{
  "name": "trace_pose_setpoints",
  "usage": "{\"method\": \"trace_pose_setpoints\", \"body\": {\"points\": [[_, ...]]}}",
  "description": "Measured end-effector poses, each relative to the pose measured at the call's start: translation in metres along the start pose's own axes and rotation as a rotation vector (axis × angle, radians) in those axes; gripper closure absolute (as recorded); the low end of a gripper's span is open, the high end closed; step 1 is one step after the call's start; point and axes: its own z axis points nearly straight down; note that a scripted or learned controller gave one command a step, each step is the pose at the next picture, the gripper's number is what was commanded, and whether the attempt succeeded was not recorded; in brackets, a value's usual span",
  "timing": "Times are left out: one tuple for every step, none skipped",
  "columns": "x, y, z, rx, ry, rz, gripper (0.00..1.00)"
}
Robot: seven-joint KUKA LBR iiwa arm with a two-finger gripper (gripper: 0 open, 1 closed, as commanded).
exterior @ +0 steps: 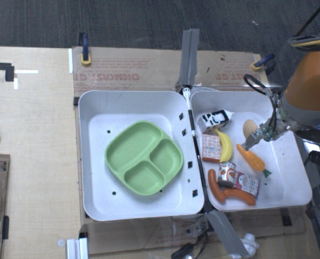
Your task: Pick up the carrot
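The carrot [251, 158] is orange with a small green tip at its lower right end. It lies slanted on the floor of the right bin [289, 198], right of a banana [225, 145]. My gripper [254, 140] reaches in from the right and hangs just over the carrot's upper left end, very close to it or touching it. The carrot still rests on the bin floor. The grey wrist and the orange band of the arm [311, 85] stand above the bin's right side.
Crowding the right bin are a black-and-white pack [215, 118], a tan round item [249, 127], a red-and-white box [210, 147], a small can [226, 173], a red packet [248, 184] and a sausage [230, 193]. The left bin [95, 117] holds a green divided plate [144, 158].
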Motion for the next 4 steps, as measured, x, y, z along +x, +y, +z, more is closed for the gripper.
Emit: {"method": "trace_pose_setpoints", "body": {"points": [[0.000,0.000,0.000,0.000,0.000,0.001,0.00],[-0.032,-0.031,0.080,-0.015,-0.021,-0.053,0.00],[-0.025,-0.003,0.089,-0.001,-0.002,0.174,0.00],[0.003,-0.043,0.091,0.002,0.002,0.320,0.00]]}}
